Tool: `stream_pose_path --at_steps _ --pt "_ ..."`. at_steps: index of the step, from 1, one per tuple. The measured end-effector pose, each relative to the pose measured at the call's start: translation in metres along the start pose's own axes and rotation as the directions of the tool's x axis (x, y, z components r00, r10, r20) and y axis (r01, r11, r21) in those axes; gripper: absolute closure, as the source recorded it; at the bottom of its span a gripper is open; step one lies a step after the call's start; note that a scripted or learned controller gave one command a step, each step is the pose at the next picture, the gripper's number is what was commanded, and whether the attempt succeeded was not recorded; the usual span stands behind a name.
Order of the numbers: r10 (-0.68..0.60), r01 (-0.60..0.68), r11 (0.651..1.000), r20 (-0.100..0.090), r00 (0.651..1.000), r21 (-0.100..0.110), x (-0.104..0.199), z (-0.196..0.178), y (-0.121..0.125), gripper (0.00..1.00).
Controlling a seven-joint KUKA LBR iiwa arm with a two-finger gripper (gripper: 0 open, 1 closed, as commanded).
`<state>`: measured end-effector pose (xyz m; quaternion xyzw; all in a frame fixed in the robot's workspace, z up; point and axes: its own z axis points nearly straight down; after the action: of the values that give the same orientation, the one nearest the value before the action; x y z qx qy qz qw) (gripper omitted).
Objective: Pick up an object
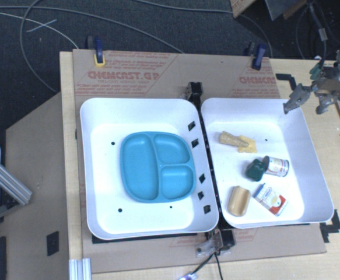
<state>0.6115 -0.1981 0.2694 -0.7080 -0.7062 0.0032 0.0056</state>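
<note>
Above the far right corner of the right bin [309,156], the pincer [307,100] hung over the rim with nothing between its fingers; its 2 fingers [292,102] stood spread apart, wide and empty. It sat well apart from every item in the bin, so the step in hand looked like the approach, before any descent onto a target.

5 candidates lay in that bin. A tan block [237,141] rested near the middle, toward the far side. A dark green piece [255,170] sat touching a small can with a red and white label [277,167]. Nearer the front, a tan cup [238,200] lay on its side, just beside a red and white packet [271,199]. The left bin [100,156] held a blue divided plate [157,166], and both bins rested on the table [70,185].

Judged from this layout, the next move called for choosing 1 item and travelling toward the camera's lower left, then lowering with the fingers straddling it. The tan block looked the easiest pick, since it lay alone and closest to the pincer. The green piece and the can, being in contact, risked a double or glancing grip.
</note>
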Motion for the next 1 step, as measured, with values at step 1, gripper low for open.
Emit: stream_pose_path --at_steps 1 --pt "-0.003 0.003 1.0 0.003 1.0 -0.012 0.0006 -0.0072 0.0021 0.0"
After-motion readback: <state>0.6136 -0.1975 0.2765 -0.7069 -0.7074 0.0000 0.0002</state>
